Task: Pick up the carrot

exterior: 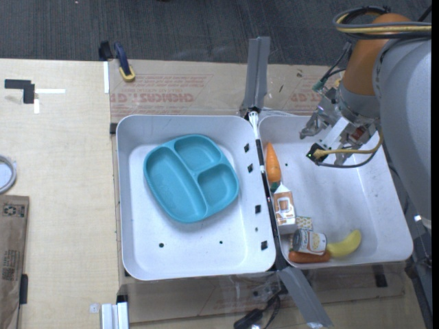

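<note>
Dark ribbed flooring runs behind a pale wooden desk (55,156) that carries two shallow white bins side by side, the left bin (130,204) bearing a blue divided plate (191,177). Over the far part of the right bin (384,204) hangs the gripper (321,137), and the carrot (272,163) lies just beside it on the side away from the arm and a little nearer the camera, stretched along the bin's left wall, its thin end pointing away from the camera. Beyond the carrot, further toward the camera, lie a small carton (284,208), a can (309,241), a banana (345,244) and a reddish item (307,256) I cannot name. To do this step well, I judge the jaws should travel across to the carrot's thick middle, turn so they close across its width, and descend clear of the dividing wall, which leaves little room on that side. Whether the jaws stand apart or together I cannot tell; cables and wrist hardware clutter them, and nothing is seen held.
</note>
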Controlling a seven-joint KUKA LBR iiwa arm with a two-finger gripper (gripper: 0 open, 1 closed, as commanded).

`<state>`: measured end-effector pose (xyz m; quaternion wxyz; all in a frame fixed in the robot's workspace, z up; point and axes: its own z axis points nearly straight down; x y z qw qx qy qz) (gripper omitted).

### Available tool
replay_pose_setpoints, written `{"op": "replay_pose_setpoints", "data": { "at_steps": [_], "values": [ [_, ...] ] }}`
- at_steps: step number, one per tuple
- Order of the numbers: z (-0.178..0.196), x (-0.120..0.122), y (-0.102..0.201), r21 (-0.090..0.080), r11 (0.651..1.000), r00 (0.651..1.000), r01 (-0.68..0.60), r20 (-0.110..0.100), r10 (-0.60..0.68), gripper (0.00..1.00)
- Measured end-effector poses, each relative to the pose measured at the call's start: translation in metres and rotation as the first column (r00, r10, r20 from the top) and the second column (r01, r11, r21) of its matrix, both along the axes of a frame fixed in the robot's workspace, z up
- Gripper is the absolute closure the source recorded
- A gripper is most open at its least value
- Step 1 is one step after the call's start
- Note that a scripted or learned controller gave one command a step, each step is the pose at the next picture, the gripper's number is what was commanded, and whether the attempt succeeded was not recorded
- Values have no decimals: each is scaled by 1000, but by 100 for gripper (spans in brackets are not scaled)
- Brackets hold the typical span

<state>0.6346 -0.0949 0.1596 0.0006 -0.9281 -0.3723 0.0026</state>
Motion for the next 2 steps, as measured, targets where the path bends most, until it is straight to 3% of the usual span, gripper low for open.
{"op": "replay_pose_setpoints", "data": {
  "at_steps": [1, 2],
  "values": [
    [0, 0, 0, 0, 1000, 1000, 0, 0, 0, 0],
    [-69, 6, -3, 2, 984, 984, -178, 0, 178, 0]
  ]
}}
